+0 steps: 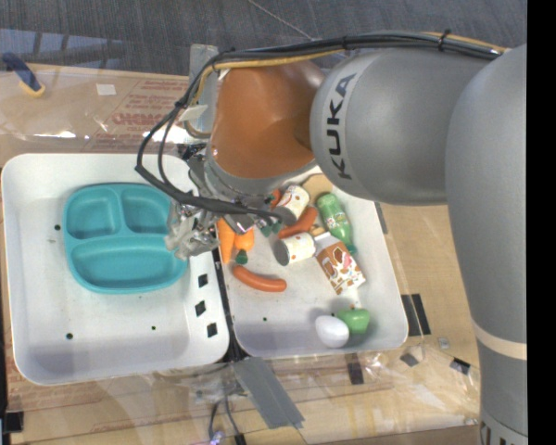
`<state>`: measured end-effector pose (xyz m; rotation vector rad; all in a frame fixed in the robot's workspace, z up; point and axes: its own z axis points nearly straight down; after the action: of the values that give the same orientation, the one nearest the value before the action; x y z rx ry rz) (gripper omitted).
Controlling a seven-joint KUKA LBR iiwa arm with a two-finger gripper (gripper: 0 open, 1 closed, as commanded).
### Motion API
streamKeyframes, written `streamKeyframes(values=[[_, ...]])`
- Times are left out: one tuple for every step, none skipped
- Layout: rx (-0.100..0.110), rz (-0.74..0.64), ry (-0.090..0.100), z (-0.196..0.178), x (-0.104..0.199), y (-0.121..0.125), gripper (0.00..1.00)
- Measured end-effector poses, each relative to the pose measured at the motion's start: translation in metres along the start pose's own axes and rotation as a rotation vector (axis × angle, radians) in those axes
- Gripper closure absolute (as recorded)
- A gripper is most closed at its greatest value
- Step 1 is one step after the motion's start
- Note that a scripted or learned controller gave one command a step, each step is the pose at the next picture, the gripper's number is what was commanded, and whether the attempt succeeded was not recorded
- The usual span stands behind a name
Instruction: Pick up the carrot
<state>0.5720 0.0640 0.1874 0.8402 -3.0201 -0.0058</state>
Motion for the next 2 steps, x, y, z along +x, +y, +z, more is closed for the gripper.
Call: streamKeyframes(values=[[0.004,0.074,-0.004,-0.037,-0.039,-0.032,1.0],[0.005,0.099,-0.005,-0.08,-0.085,-0.008,1.0]])
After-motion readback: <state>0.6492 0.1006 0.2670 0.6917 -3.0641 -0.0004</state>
